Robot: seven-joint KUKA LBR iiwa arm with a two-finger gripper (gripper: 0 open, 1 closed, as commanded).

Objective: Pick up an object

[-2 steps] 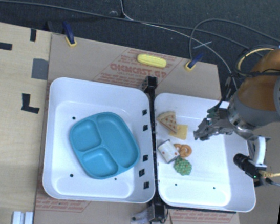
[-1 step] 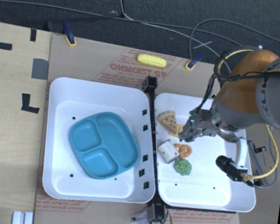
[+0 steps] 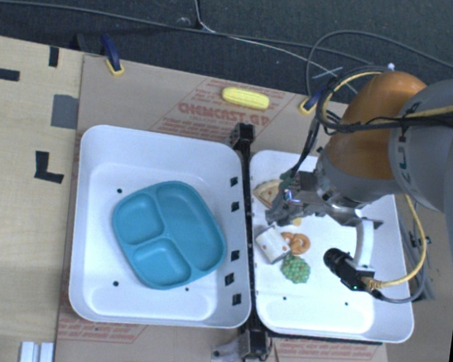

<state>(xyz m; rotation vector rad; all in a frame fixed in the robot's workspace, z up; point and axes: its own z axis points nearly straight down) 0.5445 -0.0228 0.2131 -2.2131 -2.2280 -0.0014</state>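
my arm [image 3: 408, 135] reaches in from the right, its orange band bent over the wrist. my gripper [image 3: 282, 213] hangs low, pointing down and left; black cables loop around the wrist and trail beside it.

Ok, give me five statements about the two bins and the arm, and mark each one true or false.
1. The blue divided plate lies in the left bin. True.
2. The yellow corn cob lies in the right bin. False: it lies on the cardboard behind the bins.
3. The green broccoli piece is in the right bin, near the small white block. True.
4. The arm's hand is over the left bin. False: it is over the right bin, near the divider between the bins.
5. The blue plate has a single compartment. False: it has three.
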